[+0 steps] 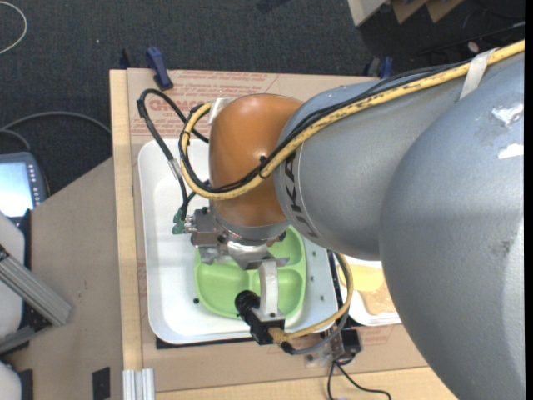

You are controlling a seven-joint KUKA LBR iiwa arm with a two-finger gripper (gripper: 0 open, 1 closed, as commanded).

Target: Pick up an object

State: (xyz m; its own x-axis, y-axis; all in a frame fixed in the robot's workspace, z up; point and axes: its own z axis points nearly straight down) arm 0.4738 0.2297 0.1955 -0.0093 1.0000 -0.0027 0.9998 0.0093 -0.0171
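**Here the arm hangs low over a green dish in the left bin**

Now the grey arm (400, 165) comes in from the right side of the frame and covers most of the right half. Its orange band (250, 161) sits near the centre of the frame, above the left bin (162, 223). Under this band the gripper (244, 255) points down into the bin, very close to a green dish (212, 286). Whether the gripper is released, clenched or grasping something, I cannot tell, because the wrist hides it from above.

The green dish is the only loose thing I can make out in the left bin. It lies in the lower middle of the frame, in the lower part of this bin, and it seems to have shallow compartments. The wrist covers its upper part.

To the right of it, a small corner of the right bin (360, 313) shows under the arm, with something pale yellow (372, 286) in it. What this thing is I cannot say. Both bins rest on a light brown bench (125, 265).
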